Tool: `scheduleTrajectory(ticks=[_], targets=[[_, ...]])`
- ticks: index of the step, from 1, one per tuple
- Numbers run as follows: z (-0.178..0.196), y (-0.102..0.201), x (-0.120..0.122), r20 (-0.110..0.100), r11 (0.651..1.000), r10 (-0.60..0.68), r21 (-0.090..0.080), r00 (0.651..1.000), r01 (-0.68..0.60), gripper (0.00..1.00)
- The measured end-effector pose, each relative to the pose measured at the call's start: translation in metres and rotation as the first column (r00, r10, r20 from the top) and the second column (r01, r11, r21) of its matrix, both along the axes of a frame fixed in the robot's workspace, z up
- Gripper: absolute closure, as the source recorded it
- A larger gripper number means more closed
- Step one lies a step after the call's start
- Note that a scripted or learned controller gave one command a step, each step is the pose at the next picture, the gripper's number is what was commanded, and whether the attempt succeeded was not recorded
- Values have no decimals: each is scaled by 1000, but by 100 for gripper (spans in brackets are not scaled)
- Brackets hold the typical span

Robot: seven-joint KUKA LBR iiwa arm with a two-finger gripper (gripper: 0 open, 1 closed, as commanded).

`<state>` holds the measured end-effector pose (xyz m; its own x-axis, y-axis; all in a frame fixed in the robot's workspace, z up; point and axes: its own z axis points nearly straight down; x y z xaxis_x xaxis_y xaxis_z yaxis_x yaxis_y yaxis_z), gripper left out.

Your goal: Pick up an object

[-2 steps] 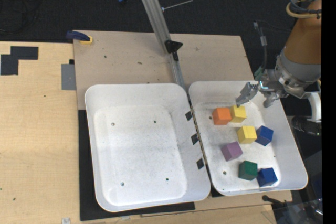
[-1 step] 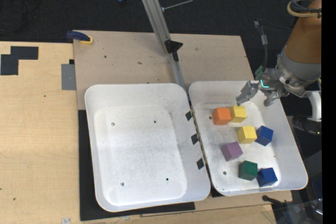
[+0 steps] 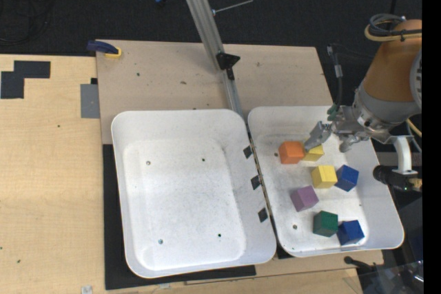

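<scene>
The right bin (image 3: 386, 217) holds several small blocks. An orange block (image 3: 291, 152) lies near its left wall, with a small yellow block (image 3: 313, 154) touching its right side. Below these are a yellow cube (image 3: 324, 176), a blue block (image 3: 348, 177), a purple block (image 3: 304, 198), a green block (image 3: 325, 224) and a second blue block (image 3: 351, 231). My gripper (image 3: 331, 139) hangs over the bin's upper part, just above and right of the small yellow block. It is open, its fingers (image 3: 318, 134) spread, with nothing between them.
The left bin (image 3: 124, 148) is beside the right one, separated by a rim with black clips (image 3: 255, 182). A slanted aluminium rail (image 3: 204, 21) rises behind the bins. The arm's grey and orange body (image 3: 389, 79) stands over the right bin's far right corner.
</scene>
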<state>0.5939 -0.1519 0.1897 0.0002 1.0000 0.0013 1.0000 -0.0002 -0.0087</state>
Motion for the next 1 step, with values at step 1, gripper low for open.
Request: scheduleTrajectory(ticks=[1], targets=[[-54,1,9,0,1000,0,1,1000,0,0]])
